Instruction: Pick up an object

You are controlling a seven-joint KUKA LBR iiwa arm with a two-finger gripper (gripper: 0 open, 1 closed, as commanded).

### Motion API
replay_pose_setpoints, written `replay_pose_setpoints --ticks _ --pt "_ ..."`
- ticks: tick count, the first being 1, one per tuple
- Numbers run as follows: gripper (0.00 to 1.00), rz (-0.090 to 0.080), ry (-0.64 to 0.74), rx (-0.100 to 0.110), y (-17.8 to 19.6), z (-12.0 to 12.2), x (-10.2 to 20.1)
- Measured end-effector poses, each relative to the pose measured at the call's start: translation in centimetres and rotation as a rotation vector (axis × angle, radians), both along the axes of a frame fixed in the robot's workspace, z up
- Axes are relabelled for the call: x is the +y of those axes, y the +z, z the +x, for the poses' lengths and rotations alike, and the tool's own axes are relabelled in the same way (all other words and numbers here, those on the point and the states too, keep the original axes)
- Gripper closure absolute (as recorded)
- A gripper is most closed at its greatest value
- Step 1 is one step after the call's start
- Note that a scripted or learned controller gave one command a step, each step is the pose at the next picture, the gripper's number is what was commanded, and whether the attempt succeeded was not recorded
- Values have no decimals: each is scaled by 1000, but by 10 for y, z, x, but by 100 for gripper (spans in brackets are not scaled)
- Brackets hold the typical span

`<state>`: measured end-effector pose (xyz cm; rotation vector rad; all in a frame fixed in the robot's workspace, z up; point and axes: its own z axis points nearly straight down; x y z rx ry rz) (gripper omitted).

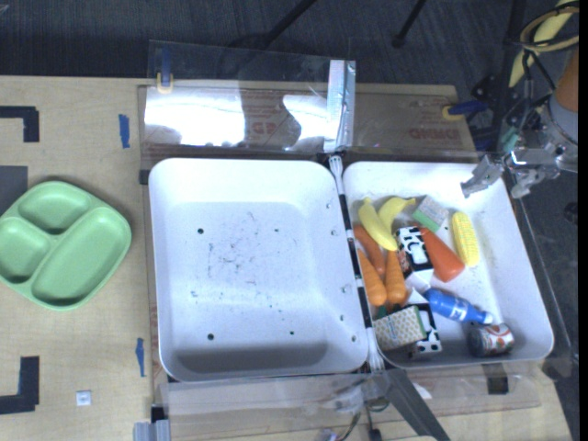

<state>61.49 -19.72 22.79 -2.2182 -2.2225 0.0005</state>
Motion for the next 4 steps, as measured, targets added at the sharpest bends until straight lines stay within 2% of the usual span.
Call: replay_pose_setpoints --ticks 1,2,3,4 --pt "0 4 91 0 -99 4 -22" --pt "0 9 132 -14 -136 -7 -15" --pt "100 2 132 -12 -128 -8 -17" --pt "100 -2 219 -4 -32 -5 26"
